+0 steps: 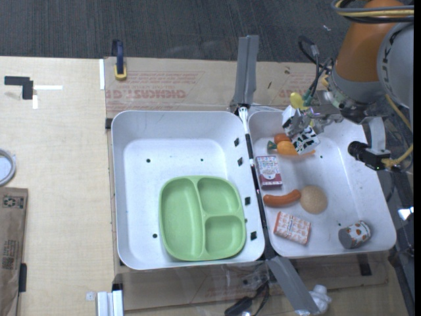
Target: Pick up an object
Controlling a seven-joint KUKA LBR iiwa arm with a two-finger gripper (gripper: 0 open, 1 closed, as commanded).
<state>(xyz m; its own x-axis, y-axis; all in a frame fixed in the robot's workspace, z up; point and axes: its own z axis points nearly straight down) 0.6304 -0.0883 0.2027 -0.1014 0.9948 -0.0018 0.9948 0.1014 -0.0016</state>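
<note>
The two white bins (131, 176) look like smooth, hard plastic with a soft shine. The green plate (200, 219) with three parts looks like smooth plastic too, and not very shiny. The table (59, 137) looks like pale wood, flat and matt. A brown board (171, 87) behind the bins looks like rough cardboard. The little red box (268, 171) and the orange packet (291, 228) look like printed paper. The sausage (281, 198) looks smooth and glossy. The arm's orange band (368, 31) looks shiny
</note>
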